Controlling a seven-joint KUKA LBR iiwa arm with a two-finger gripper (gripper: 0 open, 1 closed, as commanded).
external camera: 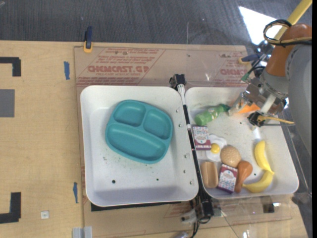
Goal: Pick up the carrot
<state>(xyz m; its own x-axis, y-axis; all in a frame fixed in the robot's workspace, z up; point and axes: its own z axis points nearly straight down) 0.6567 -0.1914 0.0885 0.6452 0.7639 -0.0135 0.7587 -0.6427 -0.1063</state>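
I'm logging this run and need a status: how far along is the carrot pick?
Done: the gripper has reached the right bin's upper part, right at the carrot. In hand: it sits over the carrot's orange body, whose leafy green end lies toward the left. Left: a grasp can't be confirmed, and the carrot looks not yet lifted.

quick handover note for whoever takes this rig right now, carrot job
Gripper: low over the far right corner of the right white bin, right at the orange carrot with green leafy top; whether it is open or shut cannot be told.
Carrot: lies near the bin's far edge, orange end under the gripper, green top pointing toward the left bin.
Done: arm brought to the carrot.
Left: confirm a grasp, then lift the carrot clear. The yellow banana lies nearby in the same bin.
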